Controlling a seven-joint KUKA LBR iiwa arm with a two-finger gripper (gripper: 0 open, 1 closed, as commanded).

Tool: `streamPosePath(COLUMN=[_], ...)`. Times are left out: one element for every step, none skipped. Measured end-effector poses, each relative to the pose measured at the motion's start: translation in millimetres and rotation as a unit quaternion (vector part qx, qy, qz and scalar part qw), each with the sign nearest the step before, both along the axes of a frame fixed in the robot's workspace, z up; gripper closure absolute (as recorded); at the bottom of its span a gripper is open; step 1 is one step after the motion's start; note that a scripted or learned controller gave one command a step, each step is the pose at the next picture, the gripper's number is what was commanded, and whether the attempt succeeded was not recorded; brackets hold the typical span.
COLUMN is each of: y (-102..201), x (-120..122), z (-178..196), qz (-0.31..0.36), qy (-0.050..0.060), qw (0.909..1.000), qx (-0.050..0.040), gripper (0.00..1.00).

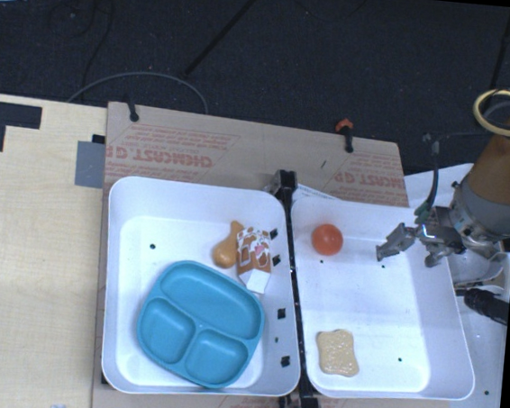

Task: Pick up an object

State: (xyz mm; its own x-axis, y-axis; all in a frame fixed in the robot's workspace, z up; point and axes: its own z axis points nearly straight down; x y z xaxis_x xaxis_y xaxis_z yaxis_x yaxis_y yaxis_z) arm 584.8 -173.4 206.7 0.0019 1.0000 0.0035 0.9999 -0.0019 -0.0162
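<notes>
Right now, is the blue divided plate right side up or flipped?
Right side up. The blue divided plate lies in the left bin with its three compartments facing the camera, and nothing is in them.

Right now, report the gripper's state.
Gripper: open, holding nothing, above the right bin near its far right corner, apart from the orange ball.

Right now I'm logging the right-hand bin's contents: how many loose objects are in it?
2. An orange ball sits near the right bin's far left corner, and a beige toast-like piece lies near its front left. Nothing looks hidden.
</notes>
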Motion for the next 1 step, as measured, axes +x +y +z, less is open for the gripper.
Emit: streamPosePath(y=[0.0], x=[2.9], z=[7.8], qz=[0.001], qy=[-0.007], qw=[1.0000], qx=[-0.0012], gripper=[0.00])
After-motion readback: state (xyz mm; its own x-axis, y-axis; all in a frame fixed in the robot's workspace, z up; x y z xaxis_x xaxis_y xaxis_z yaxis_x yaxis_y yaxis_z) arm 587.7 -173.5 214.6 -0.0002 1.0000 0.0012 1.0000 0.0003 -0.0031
